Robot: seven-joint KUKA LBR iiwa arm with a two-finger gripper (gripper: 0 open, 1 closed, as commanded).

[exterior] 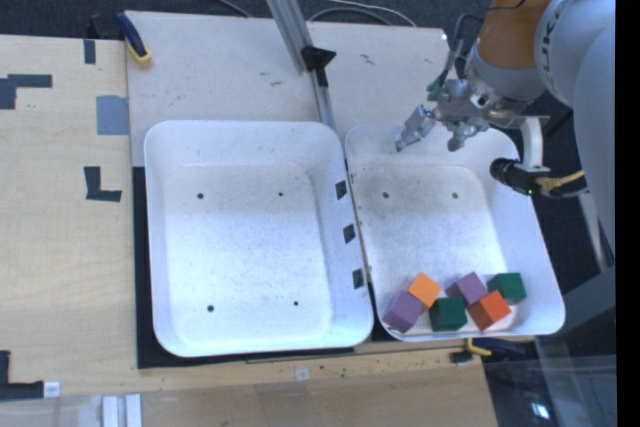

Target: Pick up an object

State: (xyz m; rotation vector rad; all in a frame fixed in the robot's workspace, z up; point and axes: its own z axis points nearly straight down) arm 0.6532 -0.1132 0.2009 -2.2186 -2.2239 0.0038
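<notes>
A: Where is the end effector (432, 133) placed, and is anything held in it?

B: It is seen above the far rim of the right bin (520, 215), with its two fingers spread apart. Nothing is held between them.

A: And what is there to be picked?

B: A cluster of small blocks is gathered at the near end of the right bin, well apart from the end effector. An orange block (424, 289) lies nearest the bin's middle. A purple block (403, 311) sits at the cluster's left, toward the left bin (165, 215). A dark green block (448, 314) and a red-orange block (489, 310) are set against the near rim. A second purple block (466, 288) and a second green block (508, 287) lie behind them.

A: How should the step be done well?

B: The pick appears not yet begun, so a target should be fixed first. The orange block is judged the best choice, since more free floor is left around it on the side away from the rim. The fingers should be kept wide and turned so that two free faces are straddled. A straight descent is advised. Blocks against the rim are likely to be blocked on one side, and neighbours that touch may be nudged.
</notes>
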